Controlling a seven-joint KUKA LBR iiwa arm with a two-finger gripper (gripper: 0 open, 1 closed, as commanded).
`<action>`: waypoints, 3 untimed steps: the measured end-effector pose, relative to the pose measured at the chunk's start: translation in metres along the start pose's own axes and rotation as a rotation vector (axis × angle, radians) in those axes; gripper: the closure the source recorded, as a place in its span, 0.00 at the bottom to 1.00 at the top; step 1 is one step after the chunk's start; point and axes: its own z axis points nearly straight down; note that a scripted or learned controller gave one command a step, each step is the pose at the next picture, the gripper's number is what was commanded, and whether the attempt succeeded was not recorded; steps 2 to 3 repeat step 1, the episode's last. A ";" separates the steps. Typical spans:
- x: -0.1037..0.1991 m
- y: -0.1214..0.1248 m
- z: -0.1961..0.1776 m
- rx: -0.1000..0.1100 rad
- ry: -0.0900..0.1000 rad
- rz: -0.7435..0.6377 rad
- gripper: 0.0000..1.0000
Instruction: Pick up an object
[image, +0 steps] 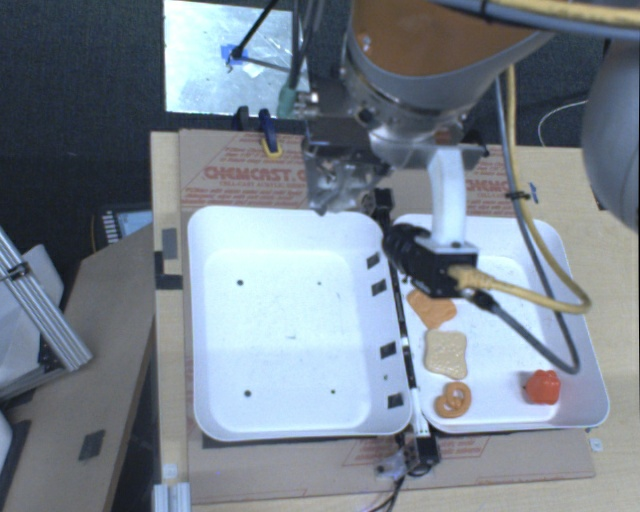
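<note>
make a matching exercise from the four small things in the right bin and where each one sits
Things
1. flat orange slice
2. pale tan bread-shaped slice
3. orange-brown pretzel-shaped piece
4. red chunky piece

Places in the right white bin
a. middle of the row of three
b. apart from the row, toward the bin's right wall
c. front end of the row, nearest the front rim
d. back end of the row

Pairs: 1-d, 2-a, 3-c, 4-b
</note>
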 end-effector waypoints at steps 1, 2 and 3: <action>0.000 0.003 0.147 0.012 -0.007 0.004 1.00; 0.000 0.003 0.147 0.012 -0.007 0.004 1.00; 0.000 0.003 0.147 0.012 -0.007 0.004 1.00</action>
